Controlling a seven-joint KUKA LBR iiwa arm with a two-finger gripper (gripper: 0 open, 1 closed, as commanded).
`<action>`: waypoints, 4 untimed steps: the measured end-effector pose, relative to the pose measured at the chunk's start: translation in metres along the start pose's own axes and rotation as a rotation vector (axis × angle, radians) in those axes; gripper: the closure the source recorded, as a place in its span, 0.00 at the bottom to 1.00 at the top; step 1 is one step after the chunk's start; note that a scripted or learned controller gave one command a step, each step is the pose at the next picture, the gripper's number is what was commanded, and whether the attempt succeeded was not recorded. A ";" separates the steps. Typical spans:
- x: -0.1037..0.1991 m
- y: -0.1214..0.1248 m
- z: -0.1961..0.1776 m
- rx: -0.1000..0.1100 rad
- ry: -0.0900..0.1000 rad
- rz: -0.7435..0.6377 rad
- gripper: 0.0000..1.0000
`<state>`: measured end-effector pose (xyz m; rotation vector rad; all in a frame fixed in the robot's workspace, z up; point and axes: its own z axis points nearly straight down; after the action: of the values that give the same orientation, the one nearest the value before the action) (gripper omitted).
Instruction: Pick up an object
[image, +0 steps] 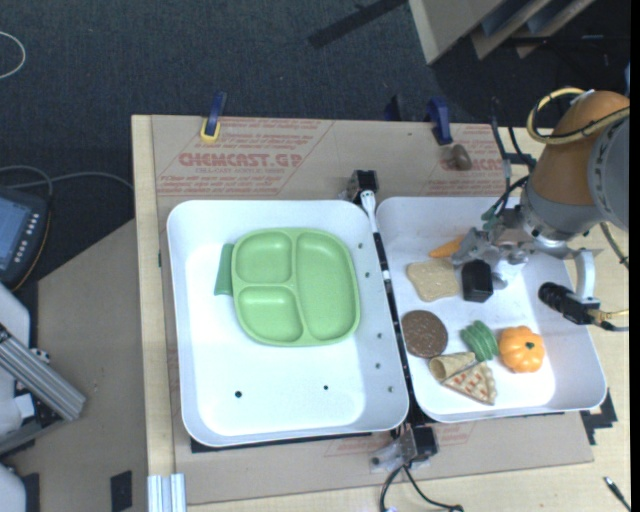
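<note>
We are looking at two white bins sitting side by side on the bench. The left bin (200, 330) is holding a green divided plate (295, 286) with three compartments, all bare, lying toward the bin's upper middle; a darker green edge is sticking out at the plate's left side, we cannot tell what it is.

The right bin (580, 385) is holding the food items. A beige bread slice (432, 281) is lying near the bin's left wall. An orange carrot-like piece (447, 248) is lying just above it, partly hidden by the gripper body. A round brown cookie (424, 333) is sitting below the bread. A green vegetable piece (479, 340) is lying right of the cookie, touching or just beside a small orange pumpkin (521, 350). A pizza slice (472, 380) is lying below them, near the bin's lower wall, with a small tan cone-like piece (450, 364) at its upper left.

The arm is reaching in from the right, and the gripper (477, 281) is hanging over the right bin's upper middle, its dark tip just right of the bread slice and above the green piece. We cannot tell how the gripper is set, and we are seeing nothing clearly held in it. A black cylindrical part (562, 298) is sticking out right of the gripper
</note>
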<state>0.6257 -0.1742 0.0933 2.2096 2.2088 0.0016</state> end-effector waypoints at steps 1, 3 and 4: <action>0.000 0.005 -0.015 -0.019 -0.002 0.000 1.00; -0.008 0.005 -0.108 0.006 0.009 -0.001 1.00; -0.009 0.006 -0.134 0.007 0.009 -0.001 1.00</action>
<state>0.6301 -0.1815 0.2271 2.2165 2.2180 0.0041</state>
